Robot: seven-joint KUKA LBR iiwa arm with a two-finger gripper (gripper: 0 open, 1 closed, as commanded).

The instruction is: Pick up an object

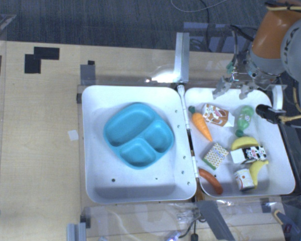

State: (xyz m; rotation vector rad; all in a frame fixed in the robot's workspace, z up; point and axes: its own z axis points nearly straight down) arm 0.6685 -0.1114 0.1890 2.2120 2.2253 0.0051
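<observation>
Overhead, pale wood bench (pixel 35 149), 2 white bins (pixel 90 134), dark carpet (pixel 90 9) behind, jaws (pixel 236 89) spread, holding nothing

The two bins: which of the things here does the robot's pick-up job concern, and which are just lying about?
Part of the job:
- gripper, above the right bin
- carrot
- snack packet
- green bottle
- bananas
- patterned box
- sausage
- small can

Just lying about:
- blue tray in the left bin
- cable on the floor
</observation>
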